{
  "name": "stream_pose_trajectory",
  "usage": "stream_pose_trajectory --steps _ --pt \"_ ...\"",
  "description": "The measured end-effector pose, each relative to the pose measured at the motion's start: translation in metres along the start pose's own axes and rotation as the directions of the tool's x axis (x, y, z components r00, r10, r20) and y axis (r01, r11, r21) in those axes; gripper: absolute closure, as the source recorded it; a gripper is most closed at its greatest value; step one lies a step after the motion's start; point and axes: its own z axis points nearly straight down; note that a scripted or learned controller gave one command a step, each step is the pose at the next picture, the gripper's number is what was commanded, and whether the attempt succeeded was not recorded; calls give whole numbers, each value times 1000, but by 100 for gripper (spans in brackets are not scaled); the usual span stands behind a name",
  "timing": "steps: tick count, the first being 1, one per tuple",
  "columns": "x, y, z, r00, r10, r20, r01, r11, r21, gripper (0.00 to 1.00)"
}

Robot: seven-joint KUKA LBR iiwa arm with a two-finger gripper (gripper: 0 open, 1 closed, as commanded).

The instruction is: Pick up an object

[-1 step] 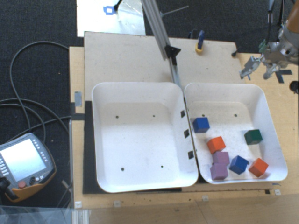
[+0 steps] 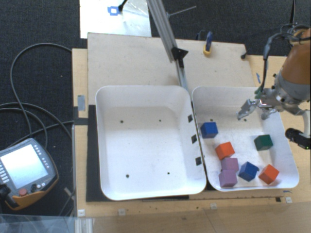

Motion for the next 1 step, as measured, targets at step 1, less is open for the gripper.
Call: stream_pose_trajectory --steps 1 --pt "59 -58 107 1000 -3 0 3 1000 -5 0"
